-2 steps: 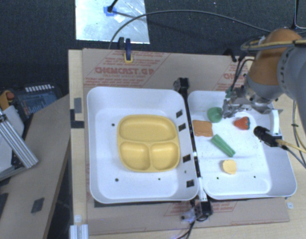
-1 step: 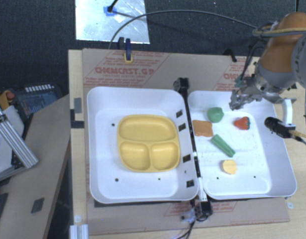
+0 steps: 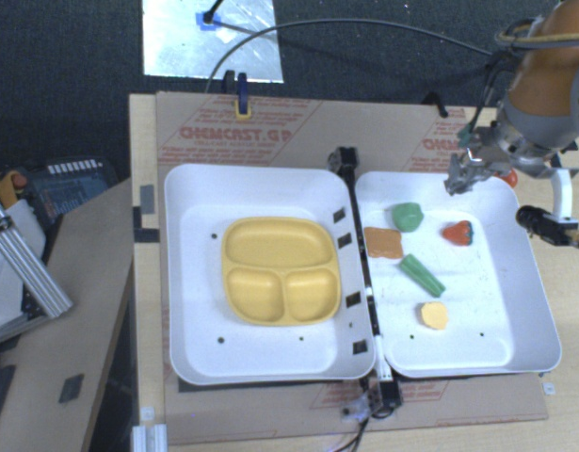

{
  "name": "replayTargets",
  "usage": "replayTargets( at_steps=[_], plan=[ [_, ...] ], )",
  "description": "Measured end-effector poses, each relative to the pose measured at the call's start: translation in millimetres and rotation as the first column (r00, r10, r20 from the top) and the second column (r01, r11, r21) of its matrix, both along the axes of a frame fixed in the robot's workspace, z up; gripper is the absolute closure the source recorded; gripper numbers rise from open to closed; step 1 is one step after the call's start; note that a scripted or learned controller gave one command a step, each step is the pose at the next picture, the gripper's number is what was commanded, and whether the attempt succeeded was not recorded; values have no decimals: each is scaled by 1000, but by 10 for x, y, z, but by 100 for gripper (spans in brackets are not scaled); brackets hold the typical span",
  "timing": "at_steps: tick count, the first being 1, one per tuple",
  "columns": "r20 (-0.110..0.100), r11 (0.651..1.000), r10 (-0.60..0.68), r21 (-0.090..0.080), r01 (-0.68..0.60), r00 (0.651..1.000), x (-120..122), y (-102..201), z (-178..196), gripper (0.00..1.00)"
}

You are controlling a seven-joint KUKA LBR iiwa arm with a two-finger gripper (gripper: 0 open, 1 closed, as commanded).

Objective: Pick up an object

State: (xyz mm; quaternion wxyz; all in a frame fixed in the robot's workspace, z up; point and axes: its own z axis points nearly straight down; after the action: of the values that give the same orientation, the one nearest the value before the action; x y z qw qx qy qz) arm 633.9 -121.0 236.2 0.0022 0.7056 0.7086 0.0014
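Camera view from above the table (image 3: 148, 252): two shallow white bins are seen side by side. One yellow divided plate (image 3: 280, 269), with three compartments, is seated in the middle of the left bin (image 3: 190, 205). Five small items are scattered in the right bin (image 3: 515, 328): one rounded green piece (image 3: 408, 217) near the far side, one red piece with a touch of green (image 3: 458, 233) to its right, one flat orange-brown square (image 3: 383, 243) close to the divide between the bins, one long green piece (image 3: 422, 275) lying at a slant below these, and one small yellow round piece (image 3: 434, 315) nearest the camera. All five are kept apart from one another, and none is lifted off the bin floor.

One grey arm with an orange band (image 3: 551, 55) is shown reaching in from the right. Its tool (image 3: 461, 179) is held over the far right corner of the right bin, above and to the right of the rounded green piece. Nothing is seen between the tool's tips, and nothing is touched by it; how far it is parted cannot be told at this angle.
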Motion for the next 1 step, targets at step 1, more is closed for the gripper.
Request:
replayTargets(
  at_steps=[1],
  plan=[
    [-5,1000,4,2,-4,1000,-110,504,-118,100]
  ],
)
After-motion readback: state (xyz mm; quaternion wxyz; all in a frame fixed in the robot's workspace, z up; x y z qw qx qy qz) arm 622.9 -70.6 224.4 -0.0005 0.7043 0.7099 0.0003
